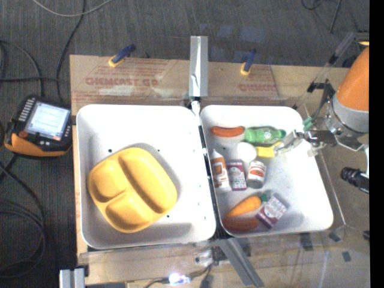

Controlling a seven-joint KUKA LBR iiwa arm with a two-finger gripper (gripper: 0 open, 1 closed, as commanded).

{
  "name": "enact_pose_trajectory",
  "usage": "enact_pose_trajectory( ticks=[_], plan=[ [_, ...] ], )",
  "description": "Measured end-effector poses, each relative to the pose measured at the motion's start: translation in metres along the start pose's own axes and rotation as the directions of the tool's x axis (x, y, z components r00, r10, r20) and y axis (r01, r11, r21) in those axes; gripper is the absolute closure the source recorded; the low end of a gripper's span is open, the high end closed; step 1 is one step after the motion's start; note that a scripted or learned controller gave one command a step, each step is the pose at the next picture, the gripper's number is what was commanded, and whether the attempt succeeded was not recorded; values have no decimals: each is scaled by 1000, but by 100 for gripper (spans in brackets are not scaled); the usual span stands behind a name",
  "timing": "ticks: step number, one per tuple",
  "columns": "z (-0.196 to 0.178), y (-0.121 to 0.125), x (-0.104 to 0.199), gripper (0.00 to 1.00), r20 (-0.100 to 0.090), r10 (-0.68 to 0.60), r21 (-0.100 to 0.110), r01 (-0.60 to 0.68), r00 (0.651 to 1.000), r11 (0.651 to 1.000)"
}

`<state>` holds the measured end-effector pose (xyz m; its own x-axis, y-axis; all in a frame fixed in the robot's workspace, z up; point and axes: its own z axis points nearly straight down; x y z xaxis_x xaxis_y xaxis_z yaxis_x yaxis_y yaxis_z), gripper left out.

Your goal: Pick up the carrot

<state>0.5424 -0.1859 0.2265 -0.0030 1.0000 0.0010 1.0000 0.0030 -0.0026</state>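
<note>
The carrot (245,207) lies near the front edge of the right bin (312,185), long axis slanting from lower left up to the right, its lower end merging with a darker reddish thing I cannot make out; a small packet (273,210) touches its right end; behind sit small jars (238,174), a green bottle (264,135); the left bin (90,125) holds a yellow divided tray (132,188); the gripper (294,141) hovers over the right bin's far side, its grip unreadable.
</note>
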Motion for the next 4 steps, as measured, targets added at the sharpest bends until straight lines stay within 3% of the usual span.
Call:
enact_pose_trajectory(
  ticks=[1, 2, 3, 4],
  plan=[
    [106, -44, 50, 0, -1, 140, 2, -140, 990, 990],
    [136, -55, 85, 0, 11, -45, -16, 46, 999, 999],
    [127, -53, 86, 100, 10, -46, -19, 46, 999, 999],
    [44, -58, 125, 100, 4, 478, 0, -478, 878, 878]
  ],
)
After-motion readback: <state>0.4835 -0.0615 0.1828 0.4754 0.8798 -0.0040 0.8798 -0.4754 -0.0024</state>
